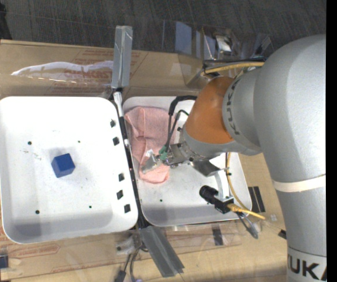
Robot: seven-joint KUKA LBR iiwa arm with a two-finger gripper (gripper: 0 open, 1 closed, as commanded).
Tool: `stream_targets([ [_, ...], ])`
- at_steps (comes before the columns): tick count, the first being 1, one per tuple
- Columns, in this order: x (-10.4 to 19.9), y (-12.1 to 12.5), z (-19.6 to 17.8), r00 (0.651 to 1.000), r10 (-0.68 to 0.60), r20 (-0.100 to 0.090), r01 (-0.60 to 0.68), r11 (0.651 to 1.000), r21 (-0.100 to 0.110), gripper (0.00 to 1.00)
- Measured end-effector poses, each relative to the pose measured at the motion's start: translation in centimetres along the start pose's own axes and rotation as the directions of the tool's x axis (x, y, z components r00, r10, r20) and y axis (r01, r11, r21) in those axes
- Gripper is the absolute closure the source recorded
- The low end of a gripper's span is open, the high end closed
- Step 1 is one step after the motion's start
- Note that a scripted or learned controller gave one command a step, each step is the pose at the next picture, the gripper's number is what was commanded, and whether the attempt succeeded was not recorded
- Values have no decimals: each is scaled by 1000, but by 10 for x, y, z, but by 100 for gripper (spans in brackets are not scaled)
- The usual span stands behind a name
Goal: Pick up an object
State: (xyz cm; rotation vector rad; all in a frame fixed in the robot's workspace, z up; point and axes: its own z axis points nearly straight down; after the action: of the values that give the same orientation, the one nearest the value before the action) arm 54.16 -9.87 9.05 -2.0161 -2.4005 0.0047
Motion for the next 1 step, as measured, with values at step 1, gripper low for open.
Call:
stream_targets([
  [1,-7,39,-64,993,-121,3,121,993,-5,0],
])
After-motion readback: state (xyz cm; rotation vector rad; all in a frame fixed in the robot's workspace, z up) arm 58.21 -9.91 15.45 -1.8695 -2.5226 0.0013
